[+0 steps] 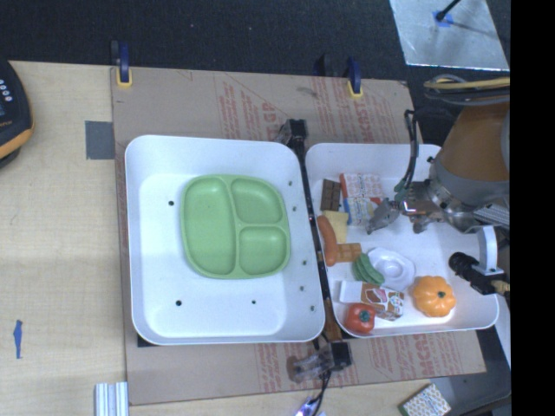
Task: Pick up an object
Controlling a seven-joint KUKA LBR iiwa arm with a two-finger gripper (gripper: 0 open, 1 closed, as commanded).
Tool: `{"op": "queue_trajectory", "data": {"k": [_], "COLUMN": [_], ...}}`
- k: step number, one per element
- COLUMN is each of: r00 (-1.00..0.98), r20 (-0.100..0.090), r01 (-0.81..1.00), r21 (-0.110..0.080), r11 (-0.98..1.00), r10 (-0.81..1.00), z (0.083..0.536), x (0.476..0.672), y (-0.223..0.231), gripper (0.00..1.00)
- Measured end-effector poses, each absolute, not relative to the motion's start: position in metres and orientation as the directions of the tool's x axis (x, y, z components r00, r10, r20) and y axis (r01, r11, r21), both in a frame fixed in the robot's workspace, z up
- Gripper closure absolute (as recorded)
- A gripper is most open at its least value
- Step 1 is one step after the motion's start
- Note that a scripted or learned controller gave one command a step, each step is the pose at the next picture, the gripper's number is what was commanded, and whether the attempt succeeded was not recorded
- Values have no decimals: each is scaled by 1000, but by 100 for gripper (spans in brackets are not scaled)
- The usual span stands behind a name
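My gripper (401,220) hangs over the upper middle of the right bin (460,319). Its two grey fingers (380,221) are spread apart, open, and nothing sits between them. Several toy foods lie in that bin: a colourful packet (362,188) just left of the fingers, a brown bar (330,195), a yellow wedge (337,226), a sausage (327,240), a green vegetable (368,269), a white cup (393,265), a small printed carton (382,300), a red tomato (359,319) and an orange pumpkin (433,295).
The left bin (152,310) holds a green divided plate (234,225). A black divider rail (310,232) runs between the bins. The arm's orange band (473,141) and grey wrist overhang the right bin's right side. A dark device (10,115) sits at the far left.
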State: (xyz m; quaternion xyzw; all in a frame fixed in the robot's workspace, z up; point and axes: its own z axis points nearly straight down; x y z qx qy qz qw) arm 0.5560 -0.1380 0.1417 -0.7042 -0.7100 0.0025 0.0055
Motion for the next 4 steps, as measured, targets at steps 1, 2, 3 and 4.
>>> {"op": "queue_trajectory", "data": {"k": [1,2,3,4], "r00": [-8,-4,-7,-12], "r20": [4,1,-1,2], "r01": [1000,1000,1000,1000], "r21": [-8,-8,-5,8], "r11": [8,4,7,12], "r10": [1000,1000,1000,1000], "z": [194,87,103,197], "x": [477,494,494,534], "y": [-83,-109,-109,-42], "gripper": [0,0,100,100]}}
